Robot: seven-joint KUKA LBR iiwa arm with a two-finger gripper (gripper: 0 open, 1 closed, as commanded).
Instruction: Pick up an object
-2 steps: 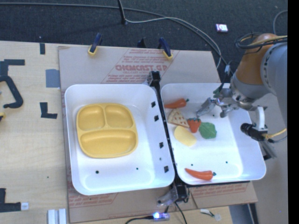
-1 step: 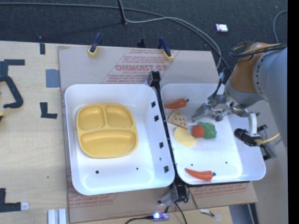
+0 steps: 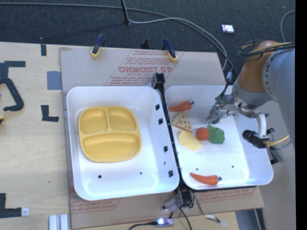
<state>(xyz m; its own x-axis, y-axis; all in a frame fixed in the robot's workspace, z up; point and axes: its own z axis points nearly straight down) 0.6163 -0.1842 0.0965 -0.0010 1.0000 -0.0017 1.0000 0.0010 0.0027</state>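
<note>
Seen from above, a wooden desk (image 3: pixel 29 143) carries two white bins; the left bin (image 3: pixel 72 128) holds a yellow divided tray (image 3: pixel 110 133), the right bin (image 3: pixel 249 169) scattered toy food. Just above a green piece (image 3: pixel 217 135) and a red tomato (image 3: pixel 202 133) hangs the claw (image 3: pixel 214 115) — nothing visibly gripped, and I cannot tell whether it is open. To grasp cleanly it should probably descend straight over the green piece — clear of the touching tomato.

A yellow divided plate (image 3: pixel 110 133) is seen in the white left bin (image 3: pixel 76 176). In the white right bin (image 3: pixel 249 169), two red-orange chilli peppers (image 3: pixel 181 106) (image 3: pixel 205 178), a pale yellow piece (image 3: pixel 190 141), a red tomato (image 3: pixel 202 133) and a green item (image 3: pixel 216 135) are seen. Red print is borne by the brown cardboard (image 3: pixel 139 66).
</note>
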